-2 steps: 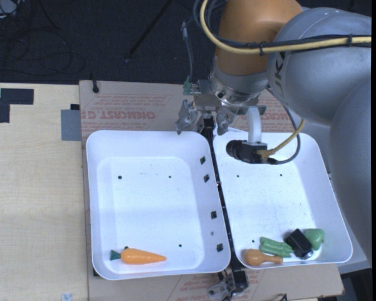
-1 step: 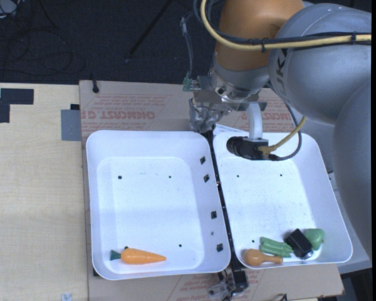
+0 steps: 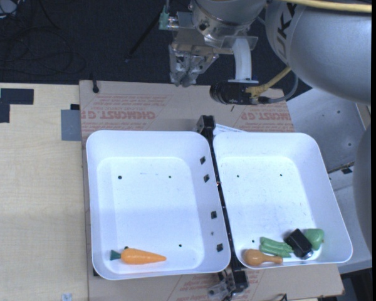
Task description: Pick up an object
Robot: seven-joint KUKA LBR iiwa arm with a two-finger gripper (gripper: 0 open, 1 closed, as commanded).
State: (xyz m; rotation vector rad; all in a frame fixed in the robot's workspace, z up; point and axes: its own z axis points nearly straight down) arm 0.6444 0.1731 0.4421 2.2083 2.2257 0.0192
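A pale wooden bench top (image 3: pixel 31 193) (with dark grey patches) carries a printed cardboard sheet (image 3: pixel 138 108); behind, cables (image 3: pixel 25 42) cross black flooring.

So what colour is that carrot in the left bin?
Orange, with a dark green top; the carrot shows plainly in the camera view, low in the left bin.

Robotics lab bench: grey arm (image 3: pixel 326 36) overhead, two white bins (image 3: pixel 100 168) clamped on printed cardboard (image 3: pixel 138 111), loose cables (image 3: pixel 31 49) behind, toy produce inside.

Two white bins (image 3: pixel 100 144) – one toy carrot (image 3: pixel 141 256), one tan pear-shaped toy (image 3: pixel 261 258), two green toys (image 3: pixel 275 246), one black block (image 3: pixel 298 242).
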